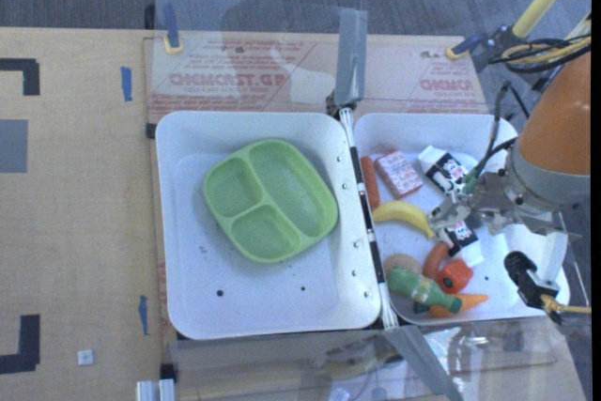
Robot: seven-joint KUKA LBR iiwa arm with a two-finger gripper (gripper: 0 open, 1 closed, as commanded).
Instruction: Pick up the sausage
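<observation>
Sausage (369,182): reddish, lies lengthwise against the right bin's (498,129) left wall, long axis parallel to that wall. Gripper (458,213): over the bin's middle, sausage to its left past the banana (402,216); grip state undeterminable

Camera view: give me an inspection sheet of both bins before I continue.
Surface: two shallow white bins side by side on a wooden bench.
Job's things: reddish-orange sausage lies along the right bin's left wall, apart from the gripper.
Clutter: green divided plate in the left bin; yellow banana, red-white packet, green bottle, orange carrot in the right.
Grippers: gripper hovers over the right bin's middle.
Cables: black cables at upper right.
Surroundings: grey carpet.
</observation>
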